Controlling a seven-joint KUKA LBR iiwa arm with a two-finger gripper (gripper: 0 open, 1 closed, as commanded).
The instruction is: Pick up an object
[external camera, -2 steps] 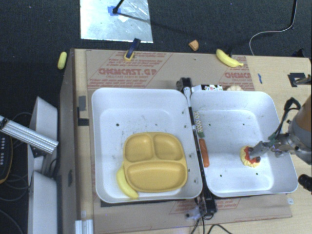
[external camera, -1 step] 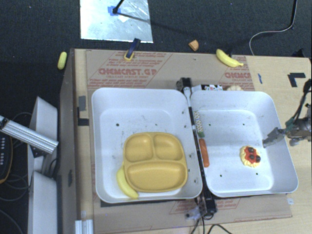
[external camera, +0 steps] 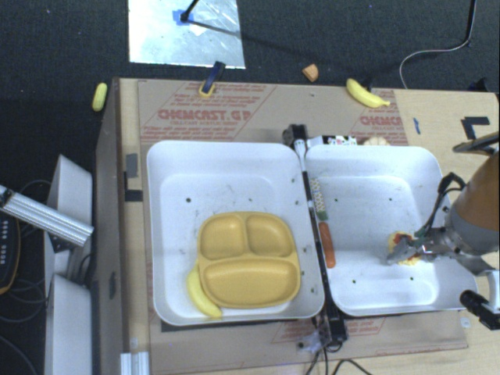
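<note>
Both bins, the left bin point(external camera: 168, 209) and the right bin point(external camera: 375, 170), look like smooth white plastic with a slight sheen and a few dark specks. The divided yellow plate point(external camera: 248, 258) is matt plastic, and so is the banana point(external camera: 201, 294) tucked against it. The bench top point(external camera: 258, 112) looks like brown protective paper with red print, flat and dull. The sheet point(external camera: 187, 23) on the dark, rough carpet point(external camera: 55, 45) is shiny, like foil.

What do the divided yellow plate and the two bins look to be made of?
Divided plate: likely moulded plastic, matte yellow; one uniform colour, rounded compartment ridges, soft sheen.
Left bin and right bin: probably thin formed plastic, white, semi-gloss; rounded corners and rolled rims, with scuffs and dark specks on the floors.
</note>
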